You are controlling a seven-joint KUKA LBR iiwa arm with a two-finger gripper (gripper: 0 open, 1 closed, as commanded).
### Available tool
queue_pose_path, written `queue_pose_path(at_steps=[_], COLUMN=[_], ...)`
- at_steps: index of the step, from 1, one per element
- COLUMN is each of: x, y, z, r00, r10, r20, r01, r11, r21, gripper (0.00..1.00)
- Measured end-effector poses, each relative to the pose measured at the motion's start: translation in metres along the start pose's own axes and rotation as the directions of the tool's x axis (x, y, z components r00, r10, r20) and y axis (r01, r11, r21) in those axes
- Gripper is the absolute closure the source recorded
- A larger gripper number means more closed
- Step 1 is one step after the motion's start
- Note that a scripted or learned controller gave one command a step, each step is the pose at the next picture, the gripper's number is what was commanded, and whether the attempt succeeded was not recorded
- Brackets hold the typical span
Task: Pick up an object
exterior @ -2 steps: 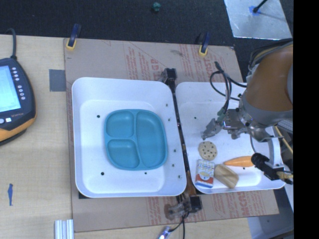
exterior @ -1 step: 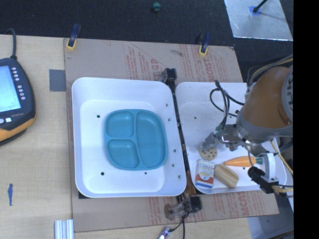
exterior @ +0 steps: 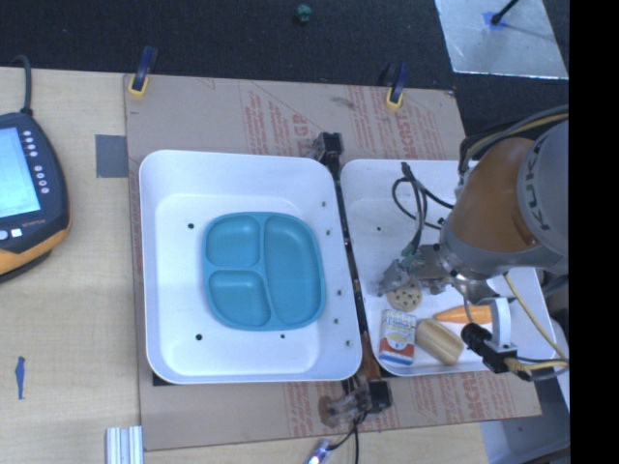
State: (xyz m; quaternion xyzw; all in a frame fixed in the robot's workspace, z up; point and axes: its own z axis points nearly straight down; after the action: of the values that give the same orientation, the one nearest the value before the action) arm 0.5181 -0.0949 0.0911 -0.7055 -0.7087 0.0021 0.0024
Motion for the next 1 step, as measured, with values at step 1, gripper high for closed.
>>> queue_pose_path(at_steps=[1], x=[-0.0019], y=[0.0015], z=[-0.0127], r00=[1.000], r10=[-0.002], r20=[0.004], r01=[0.002], r11=[1.000], r21=[-0.004], gripper=[1.00])
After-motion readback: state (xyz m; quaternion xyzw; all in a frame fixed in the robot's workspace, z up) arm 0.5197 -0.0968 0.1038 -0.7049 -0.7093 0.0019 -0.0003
